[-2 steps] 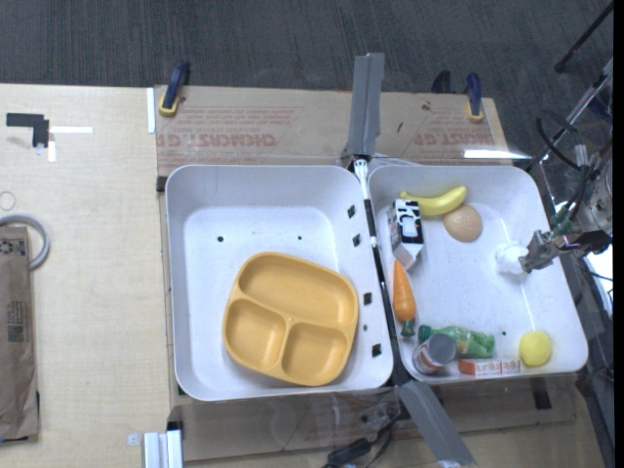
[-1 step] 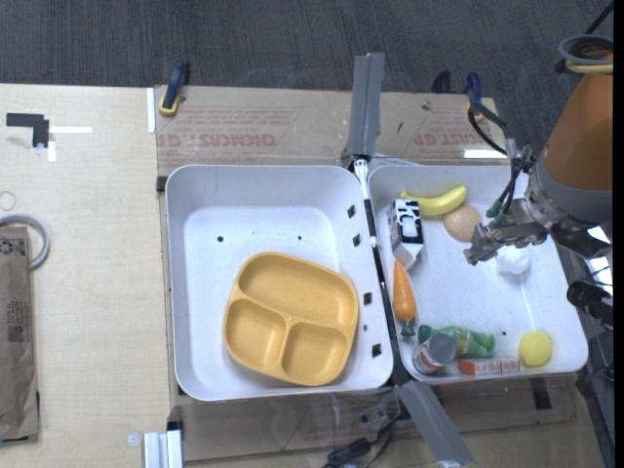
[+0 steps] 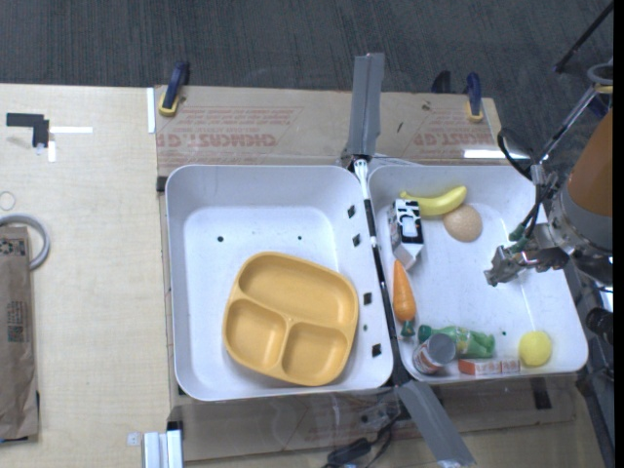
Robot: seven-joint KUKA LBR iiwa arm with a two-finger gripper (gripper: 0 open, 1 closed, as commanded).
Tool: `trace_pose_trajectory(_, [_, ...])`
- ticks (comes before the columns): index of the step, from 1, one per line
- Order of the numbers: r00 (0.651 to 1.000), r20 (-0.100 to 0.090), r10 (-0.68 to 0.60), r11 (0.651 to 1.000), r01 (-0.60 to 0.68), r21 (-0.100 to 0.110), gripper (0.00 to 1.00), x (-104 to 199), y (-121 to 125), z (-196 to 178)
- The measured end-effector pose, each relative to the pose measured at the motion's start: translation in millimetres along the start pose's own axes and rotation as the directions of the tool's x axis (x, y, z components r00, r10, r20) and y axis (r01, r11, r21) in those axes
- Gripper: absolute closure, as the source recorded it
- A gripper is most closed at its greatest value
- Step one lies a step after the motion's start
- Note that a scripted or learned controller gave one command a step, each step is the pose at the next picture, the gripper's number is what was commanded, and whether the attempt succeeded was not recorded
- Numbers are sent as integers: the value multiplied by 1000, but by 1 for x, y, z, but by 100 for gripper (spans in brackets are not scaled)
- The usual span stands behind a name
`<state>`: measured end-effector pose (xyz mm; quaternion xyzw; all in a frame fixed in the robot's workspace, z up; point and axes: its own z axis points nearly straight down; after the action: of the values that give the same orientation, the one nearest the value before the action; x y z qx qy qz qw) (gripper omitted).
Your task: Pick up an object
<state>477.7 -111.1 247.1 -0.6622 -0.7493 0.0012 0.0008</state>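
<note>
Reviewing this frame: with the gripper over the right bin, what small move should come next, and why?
Probably a short move toward the lemon, then a descent onto it. The gripper hangs above bare floor in the right bin with nothing between its fingers, and the lemon sits apart from the other items, so it looks the easiest pick.

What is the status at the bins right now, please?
Gripper over right bin, holding nothing. Banana, carrot, lemon untouched. Nothing blocking.

White bins (image 3: 185,291). Yellow sectioned tray (image 3: 291,317). Yellow banana (image 3: 437,201). Tan egg-like ball (image 3: 463,224). Orange carrot (image 3: 404,292). Yellow lemon (image 3: 535,348). Black-and-white carton (image 3: 407,228). Pale wood surface (image 3: 88,222). Blue clamps (image 3: 176,84).
</note>
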Motion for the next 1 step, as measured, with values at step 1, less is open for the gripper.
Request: trace_pose_trajectory(1, [963, 1, 271, 963, -271, 0, 100, -1, 49, -20])
